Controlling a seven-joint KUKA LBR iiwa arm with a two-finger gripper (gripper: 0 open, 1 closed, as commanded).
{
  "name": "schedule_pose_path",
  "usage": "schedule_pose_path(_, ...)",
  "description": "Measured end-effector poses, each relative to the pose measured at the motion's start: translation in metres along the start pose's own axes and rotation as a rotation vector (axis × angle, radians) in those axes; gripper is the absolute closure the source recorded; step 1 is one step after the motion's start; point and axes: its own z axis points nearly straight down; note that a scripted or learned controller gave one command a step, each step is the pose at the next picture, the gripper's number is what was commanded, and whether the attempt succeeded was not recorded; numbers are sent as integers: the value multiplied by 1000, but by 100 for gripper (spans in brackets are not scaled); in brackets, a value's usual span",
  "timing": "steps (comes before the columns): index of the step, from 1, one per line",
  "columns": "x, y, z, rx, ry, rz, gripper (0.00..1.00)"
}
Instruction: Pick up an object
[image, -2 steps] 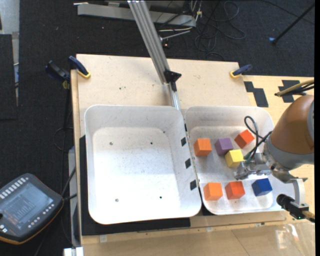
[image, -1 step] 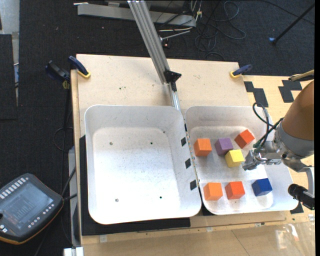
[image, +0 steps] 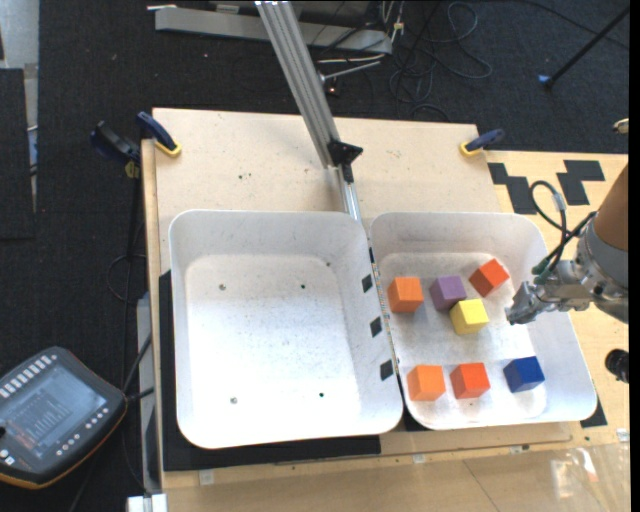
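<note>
The gripper (image: 521, 306) was poised at three o'clock of the yellow cube (image: 469, 316), presumably for approach. Its opening could not be told; nothing was seen held.

The bench (image: 260, 150) bears two white bins (image: 270, 330) — side by side.

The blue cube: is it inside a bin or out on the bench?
Inside: the blue cube rests on the right bin's floor, near its front corner.

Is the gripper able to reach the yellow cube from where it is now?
Probably yes. The gripper hangs just right of the yellow cube with bare bin floor between them; the purple cube sits close on its far side.
</note>
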Motion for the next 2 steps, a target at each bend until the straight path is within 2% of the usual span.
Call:
schedule_pose_path(1,0,2,-36,1,0,-1,100)
schedule_pose_path(2,44,18,-38,4,3,-5,100)
